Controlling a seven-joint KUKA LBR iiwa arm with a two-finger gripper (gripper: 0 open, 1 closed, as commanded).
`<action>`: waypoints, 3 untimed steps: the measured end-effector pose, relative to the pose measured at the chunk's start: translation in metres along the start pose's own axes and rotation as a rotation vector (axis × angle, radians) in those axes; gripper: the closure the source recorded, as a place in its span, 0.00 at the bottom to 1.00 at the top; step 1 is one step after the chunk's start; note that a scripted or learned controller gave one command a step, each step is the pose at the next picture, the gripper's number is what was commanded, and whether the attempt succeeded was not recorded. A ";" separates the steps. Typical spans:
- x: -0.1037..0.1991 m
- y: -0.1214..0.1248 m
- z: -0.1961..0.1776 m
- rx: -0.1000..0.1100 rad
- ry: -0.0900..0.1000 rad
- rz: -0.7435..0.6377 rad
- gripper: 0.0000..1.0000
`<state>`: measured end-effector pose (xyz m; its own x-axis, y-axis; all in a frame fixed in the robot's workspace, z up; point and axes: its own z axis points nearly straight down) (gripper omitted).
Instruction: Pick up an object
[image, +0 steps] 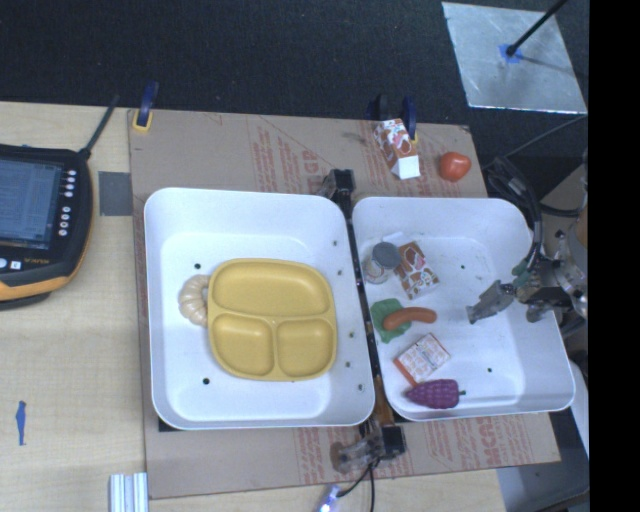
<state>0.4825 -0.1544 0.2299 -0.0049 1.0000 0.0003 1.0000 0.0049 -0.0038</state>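
One tool (490, 303) shows at the right of the frame, low over the floor of the right bin (500, 385), its dark fingers pointing toward the frame's left; nothing sits between them, and whether they are spread or pressed together cannot be told. Behind it the arm (560, 275) comes in from the right edge, over the bin's right wall.

Left of the tool, well apart from it, the bin's things lie along its left side: a small grey can (381, 262) and a printed packet (416, 268) at the top, a green and orange toy vegetable (402, 316) below them, a red and white carton (422, 354) lower, and a purple bunch of grapes (434, 393) at the bottom wall.

Further left, the left bin (170, 390) holds a yellow divided plate (270, 318) with a pale, lumpy item (192, 298) touching its left edge.

Both bins rest on brown cardboard (250, 140) over a light wooden table (60, 400). Above the right bin, on the cardboard, stand a small carton (397, 146) and a red tomato (455, 166). An orange-rimmed tablet (35, 222) lies at the frame's left edge. Dark carpet (280, 50) fills the top.
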 end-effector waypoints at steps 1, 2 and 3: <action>0.038 0.074 0.100 0.002 -0.001 -0.002 0.00; 0.040 0.147 0.125 -0.001 0.000 0.002 0.00; 0.054 0.150 0.138 0.003 0.000 -0.001 0.00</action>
<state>0.6319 -0.0999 0.0916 -0.0054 1.0000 -0.0001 1.0000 0.0054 -0.0069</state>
